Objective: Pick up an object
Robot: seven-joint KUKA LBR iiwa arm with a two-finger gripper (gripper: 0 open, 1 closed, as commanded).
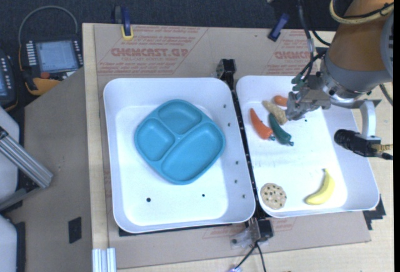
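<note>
The right bin (350,167) holds a red chili pepper (260,124), a dark green pepper (280,130), a tan piece (275,110), a small orange piece (280,100), a cookie (273,195) and a yellow banana (320,189). My gripper (296,109) hangs low over the upper part of that bin, right beside the tan piece and just above the green pepper's upper end. Nothing is visibly held between its tips.
The left bin (125,196) carries a blue divided plate (180,141) at its middle. A black clamp (226,69) sits at the top of the ridge between the bins. The cardboard base (181,45) surrounds both bins.
</note>
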